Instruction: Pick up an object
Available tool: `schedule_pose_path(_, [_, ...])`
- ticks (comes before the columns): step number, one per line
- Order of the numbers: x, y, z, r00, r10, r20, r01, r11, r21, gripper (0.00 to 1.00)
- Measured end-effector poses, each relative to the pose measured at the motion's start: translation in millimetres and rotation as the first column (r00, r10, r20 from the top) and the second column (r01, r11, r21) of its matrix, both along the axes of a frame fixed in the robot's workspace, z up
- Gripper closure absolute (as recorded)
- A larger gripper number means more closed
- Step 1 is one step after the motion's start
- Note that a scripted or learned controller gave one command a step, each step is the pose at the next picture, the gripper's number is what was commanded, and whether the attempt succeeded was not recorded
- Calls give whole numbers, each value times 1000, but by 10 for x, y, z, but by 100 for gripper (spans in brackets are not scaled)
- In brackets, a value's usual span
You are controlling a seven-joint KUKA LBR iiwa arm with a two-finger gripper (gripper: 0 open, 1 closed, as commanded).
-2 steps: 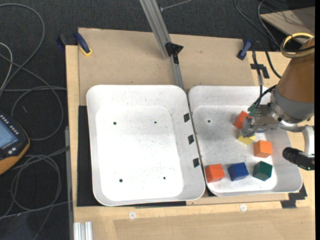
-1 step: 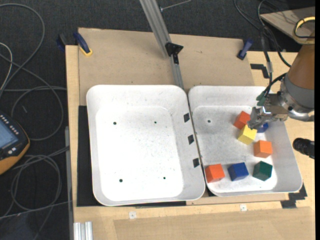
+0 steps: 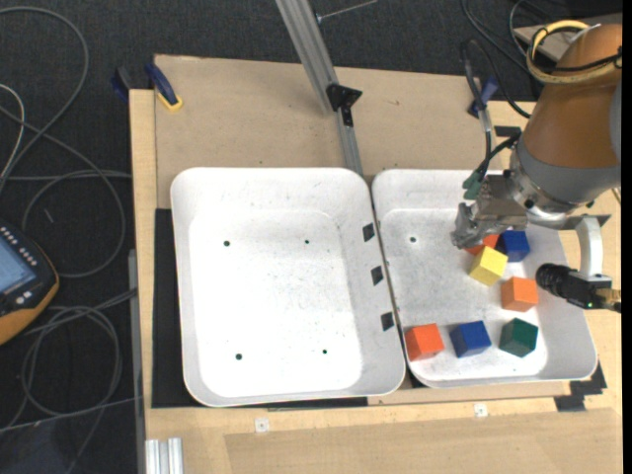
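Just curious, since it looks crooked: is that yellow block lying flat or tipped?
Tipped, it seems. The yellow block shows as a diamond with one corner down, leaning by the blue block, unlike the square-sitting orange block.

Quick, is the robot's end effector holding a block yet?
End effector: above the yellow block in the right bin; a hold cannot be told.

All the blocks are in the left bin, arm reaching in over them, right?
Wrong bin. In the camera view the blocks, including the yellow block and green block, lie in the right bin. The arm does reach in over them.
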State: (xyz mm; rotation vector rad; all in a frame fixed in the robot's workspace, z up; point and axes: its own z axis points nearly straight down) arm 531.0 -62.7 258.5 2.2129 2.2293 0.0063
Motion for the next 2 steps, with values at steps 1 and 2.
schedule_pose_path(1, [9, 555, -149, 1000, -1, -6, 1, 1000, 1, 100])
schedule_pose_path(2, [-28, 1122, -99, 1000, 0, -2, 0, 1000, 1, 100])
